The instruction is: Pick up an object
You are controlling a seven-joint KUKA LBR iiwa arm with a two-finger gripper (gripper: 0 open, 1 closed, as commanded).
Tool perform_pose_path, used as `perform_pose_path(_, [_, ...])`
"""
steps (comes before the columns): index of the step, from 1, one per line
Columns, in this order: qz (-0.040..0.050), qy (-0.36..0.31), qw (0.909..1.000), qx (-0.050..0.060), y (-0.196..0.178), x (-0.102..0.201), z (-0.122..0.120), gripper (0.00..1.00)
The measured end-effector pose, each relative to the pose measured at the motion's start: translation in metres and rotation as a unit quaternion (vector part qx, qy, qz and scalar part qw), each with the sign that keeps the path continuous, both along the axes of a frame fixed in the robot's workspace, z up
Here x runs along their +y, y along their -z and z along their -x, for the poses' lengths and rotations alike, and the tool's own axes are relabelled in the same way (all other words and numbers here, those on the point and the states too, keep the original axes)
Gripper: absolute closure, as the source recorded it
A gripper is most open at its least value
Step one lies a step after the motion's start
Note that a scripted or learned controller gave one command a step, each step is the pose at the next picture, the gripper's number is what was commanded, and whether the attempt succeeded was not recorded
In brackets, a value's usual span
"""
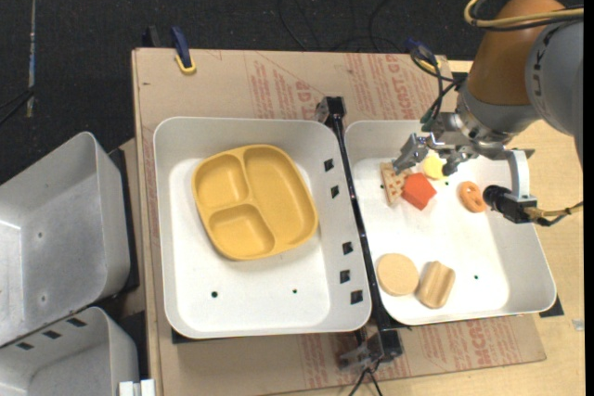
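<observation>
You have the gripper [432, 155] low over the far part of the right bin [520, 278], its metal fingers splayed to either side of a small yellow piece [432, 168]. The jaws stand wide, one finger on each flank of that yellow lump, but you can't tell whether either touches it. Just beside it lies a red block [419, 192], matte and squarish, and against that leans a tan wedge dotted with holes [393, 185], like a cheese slice. Toward the right wall sits a small orange ring [471, 197], doughnut-shaped. Near the front of the bin you'll find a flat round beige disc [397, 274] and, just beside it, a rounded tan loaf shape [435, 284]. The left bin [186, 292] holds a smooth yellow plastic tray [254, 200] with three compartments, turned at an angle. Both bins rest on the brown cardboard-covered table [241, 74].
</observation>
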State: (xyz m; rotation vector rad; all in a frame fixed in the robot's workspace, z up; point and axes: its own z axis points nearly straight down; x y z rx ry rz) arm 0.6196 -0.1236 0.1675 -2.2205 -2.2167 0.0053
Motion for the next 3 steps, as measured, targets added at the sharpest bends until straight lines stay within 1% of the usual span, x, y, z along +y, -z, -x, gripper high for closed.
perform_pose_path(1, [0.0001,0.001,1.0,0.0,0.053,-0.008,0.006,0.0])
perform_pose_path(2, [0.0007,0.001,1.0,-0.004,0.039,-0.008,0.004,1.0])
perform_pose_path(3, [0.0007,0.0,1.0,-0.005,-0.003,-0.009,0.005,1.0])
